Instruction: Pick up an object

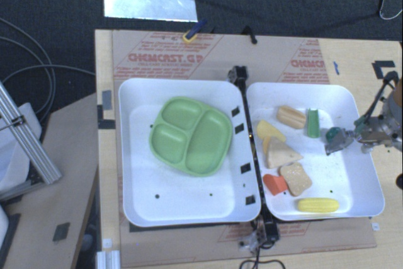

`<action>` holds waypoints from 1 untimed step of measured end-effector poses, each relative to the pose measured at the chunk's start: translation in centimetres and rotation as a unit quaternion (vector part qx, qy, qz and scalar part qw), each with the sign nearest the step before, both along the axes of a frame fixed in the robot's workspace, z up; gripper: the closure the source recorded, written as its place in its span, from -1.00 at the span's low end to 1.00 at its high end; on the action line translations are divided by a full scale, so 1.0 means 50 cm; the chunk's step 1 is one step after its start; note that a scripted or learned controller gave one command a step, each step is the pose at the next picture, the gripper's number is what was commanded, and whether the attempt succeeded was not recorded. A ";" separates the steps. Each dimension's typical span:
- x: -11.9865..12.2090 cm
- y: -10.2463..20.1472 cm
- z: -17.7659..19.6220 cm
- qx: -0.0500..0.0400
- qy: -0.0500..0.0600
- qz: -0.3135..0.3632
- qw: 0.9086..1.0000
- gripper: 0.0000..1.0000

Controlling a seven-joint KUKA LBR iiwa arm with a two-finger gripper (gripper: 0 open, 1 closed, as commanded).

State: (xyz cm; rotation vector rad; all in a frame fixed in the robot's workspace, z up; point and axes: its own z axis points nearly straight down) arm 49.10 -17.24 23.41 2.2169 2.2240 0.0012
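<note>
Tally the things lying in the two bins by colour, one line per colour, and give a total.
Green: 2, the divided plate in the left bin and the small green block in the right bin
Yellow: 2, the corn cob and the yellow wedge
Tan or cream: 3, the bread roll, the cream wedge and the tan slice
Orange-red: 1, the orange piece
Total: 8

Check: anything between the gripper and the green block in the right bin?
Nothing visible. The gripper sits just right of the green block, with bare bin floor between them. The bread roll lies on the block's far side, left of it.
</note>
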 end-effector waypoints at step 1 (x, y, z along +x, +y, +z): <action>-0.008 0.224 -0.081 0.003 0.002 0.005 1.000 -1.00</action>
